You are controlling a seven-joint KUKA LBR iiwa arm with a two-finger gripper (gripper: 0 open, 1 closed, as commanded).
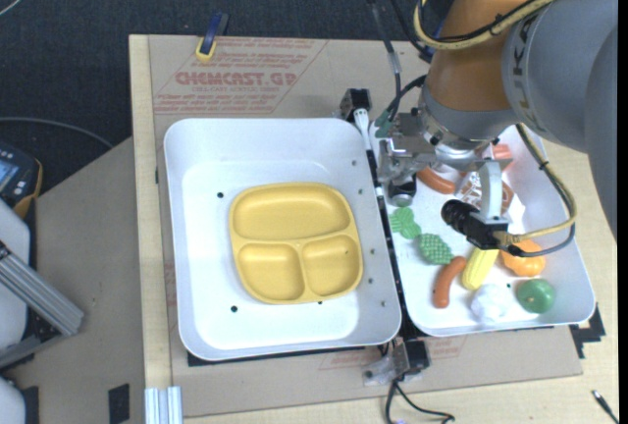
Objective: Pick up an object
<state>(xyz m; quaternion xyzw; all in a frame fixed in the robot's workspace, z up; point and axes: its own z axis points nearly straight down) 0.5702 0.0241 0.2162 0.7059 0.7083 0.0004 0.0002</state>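
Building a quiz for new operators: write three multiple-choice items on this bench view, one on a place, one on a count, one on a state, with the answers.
1. Where does the yellow tray lie?
A. In the left bin
B. In the right bin
C. On the cardboard outside the bins

2. How many compartments does the yellow tray have?
A. Two
B. Three
C. Five

3. How does the tool stand?
A. Parked over the left bin
B. Lifted off the bench, away from both bins
C. Low over the right bin's upper end, among the toy foods

Answers:
1 A, the tray sits mid-bin on the left.
2 B, one wide section above two smaller ones.
3 C, it hangs beside the green toy.
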